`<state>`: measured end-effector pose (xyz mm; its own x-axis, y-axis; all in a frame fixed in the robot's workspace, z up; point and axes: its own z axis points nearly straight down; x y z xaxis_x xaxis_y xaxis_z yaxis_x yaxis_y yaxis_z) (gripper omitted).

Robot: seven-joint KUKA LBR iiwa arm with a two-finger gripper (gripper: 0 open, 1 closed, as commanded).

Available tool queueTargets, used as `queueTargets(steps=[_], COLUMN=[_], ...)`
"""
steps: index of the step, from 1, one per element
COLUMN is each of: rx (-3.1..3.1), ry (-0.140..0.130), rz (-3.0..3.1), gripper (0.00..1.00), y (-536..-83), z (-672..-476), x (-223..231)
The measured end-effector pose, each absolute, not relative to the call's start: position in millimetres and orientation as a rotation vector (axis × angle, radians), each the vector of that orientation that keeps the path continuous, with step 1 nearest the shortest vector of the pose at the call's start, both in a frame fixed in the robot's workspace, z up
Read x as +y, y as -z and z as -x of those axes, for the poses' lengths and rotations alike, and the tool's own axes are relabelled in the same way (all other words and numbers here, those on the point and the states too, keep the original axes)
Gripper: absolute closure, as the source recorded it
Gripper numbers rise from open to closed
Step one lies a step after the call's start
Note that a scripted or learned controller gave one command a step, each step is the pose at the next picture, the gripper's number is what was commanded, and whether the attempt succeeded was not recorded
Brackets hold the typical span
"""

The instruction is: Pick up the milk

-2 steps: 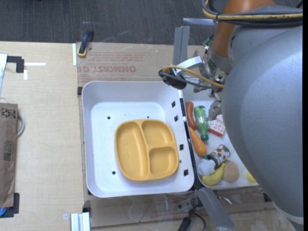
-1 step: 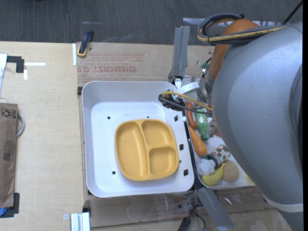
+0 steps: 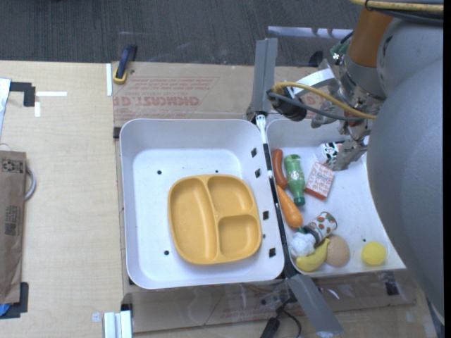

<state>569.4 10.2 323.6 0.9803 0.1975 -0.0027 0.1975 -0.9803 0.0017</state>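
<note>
Hand over the right bin, milk just beneath

The hand [image 3: 347, 153] hung over the right bin [image 3: 366, 210]; whether it was spread or pinching could not be told. The milk [image 3: 330, 150], apparently the small cow-patterned carton, lay just beside it, near the red packet [image 3: 320, 181]. A slightly off descent could nudge it away.

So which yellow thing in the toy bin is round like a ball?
The lemon in the near right corner. The banana is yellow too, but long and curved.

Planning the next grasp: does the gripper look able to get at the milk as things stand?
Probably yes: the gripper hangs right beside the milk, with nothing lying on it.
</note>
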Motion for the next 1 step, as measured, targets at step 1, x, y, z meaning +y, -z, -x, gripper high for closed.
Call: queueTargets(steps=[1], rx=[0.444], ry=[0.006], rz=[-3.108], gripper=[0.00], y=[-400.9], z=[-478.1], x=[-33.9])
